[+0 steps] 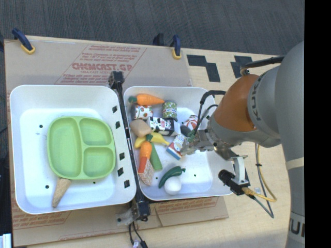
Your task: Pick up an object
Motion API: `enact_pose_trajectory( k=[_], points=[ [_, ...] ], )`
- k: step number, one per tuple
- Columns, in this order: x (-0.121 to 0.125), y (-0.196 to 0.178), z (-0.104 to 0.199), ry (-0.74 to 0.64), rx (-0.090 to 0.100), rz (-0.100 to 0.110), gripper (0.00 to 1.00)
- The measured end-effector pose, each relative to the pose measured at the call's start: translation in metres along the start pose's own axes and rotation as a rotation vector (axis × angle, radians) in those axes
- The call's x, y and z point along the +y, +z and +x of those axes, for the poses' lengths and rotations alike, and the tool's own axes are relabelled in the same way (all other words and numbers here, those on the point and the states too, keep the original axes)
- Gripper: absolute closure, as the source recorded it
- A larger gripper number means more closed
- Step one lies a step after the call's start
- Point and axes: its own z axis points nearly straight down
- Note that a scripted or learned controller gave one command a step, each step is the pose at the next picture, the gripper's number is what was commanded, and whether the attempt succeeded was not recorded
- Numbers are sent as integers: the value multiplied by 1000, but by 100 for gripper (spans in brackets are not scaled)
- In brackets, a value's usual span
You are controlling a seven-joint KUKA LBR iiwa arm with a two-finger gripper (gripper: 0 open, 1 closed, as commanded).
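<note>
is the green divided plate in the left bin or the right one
In the left bin: the green divided plate lies flat on its floor, with a cone at its lower edge.

Dark grey carpet floor [103, 6]; pale wooden bench [269, 211]; cardboard sheet [103, 63] clamped down.

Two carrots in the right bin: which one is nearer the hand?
The upper carrot, lying crosswise at the bin's top; the lower carrot lies lengthwise by the left wall, farther from the hand.

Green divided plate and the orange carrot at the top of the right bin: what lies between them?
In the camera view, the two bins' adjoining white rims and the black clips on them separate the green divided plate from the carrot.
</note>
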Motion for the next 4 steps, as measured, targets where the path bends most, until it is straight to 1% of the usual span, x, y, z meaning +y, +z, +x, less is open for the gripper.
enact_pose_trajectory(
  k=[1, 2, 3, 4],
  points=[
    [0, 0, 0, -1, -1, 1, 0],
    [1, -10, 0, -4, 0, 1, 100],
    [1, -10, 0, -6, 0, 1, 0],
    [2, -20, 1, -8, -1, 0, 100]
  ],
)
